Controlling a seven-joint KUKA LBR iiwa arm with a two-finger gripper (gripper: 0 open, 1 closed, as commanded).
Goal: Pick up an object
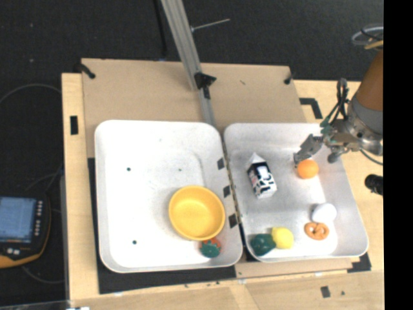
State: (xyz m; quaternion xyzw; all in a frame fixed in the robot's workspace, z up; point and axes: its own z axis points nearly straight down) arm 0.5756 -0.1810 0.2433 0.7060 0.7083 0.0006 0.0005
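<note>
My gripper (319, 150) hangs over the upper right part of the right bin (284, 134), its two fingers spread open with nothing between them. Just below its fingertips lies a small orange ball (307, 168). A white carton with black markings (261, 177) stands in the middle of that bin. Along the bin's front lie a dark green object (262, 243), a yellow object (282, 237), a white object (323, 212) and an orange ring-shaped piece (316, 230).
The left bin (148, 154) holds a yellow bowl (196, 212) near its front right, with a small green and red object (210, 248) beside it. A grey metal pole (184, 37) rises behind the bins. A handheld pendant (19, 228) sits at far left.
</note>
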